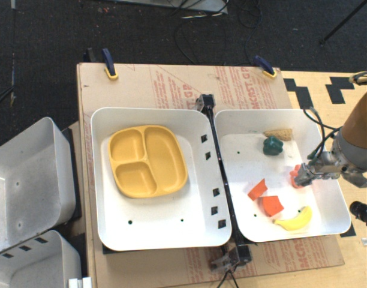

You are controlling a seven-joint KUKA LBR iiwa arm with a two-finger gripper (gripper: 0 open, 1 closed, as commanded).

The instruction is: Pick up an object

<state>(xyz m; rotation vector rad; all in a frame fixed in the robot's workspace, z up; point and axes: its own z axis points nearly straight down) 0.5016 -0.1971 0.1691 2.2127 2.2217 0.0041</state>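
Note:
My gripper (307,174) is down in the right bin (243,125), close to its right wall, at the end of the grey arm coming in from the right. A small red object (297,177) lies right at the gripper's tip, touching or nearly touching it. Whether the gripper holds it is unclear. Left of it lie two orange pieces (257,189) (271,206) and a yellow banana (293,219) near the front. A teal lump (272,145) and a tan piece (279,134) sit toward the back of the bin.
The left bin (105,221) holds a yellow divided plate (149,161). A black divider with clips (219,185) runs between the bins. Two more white tubs (27,173) stand off the bench at the left.

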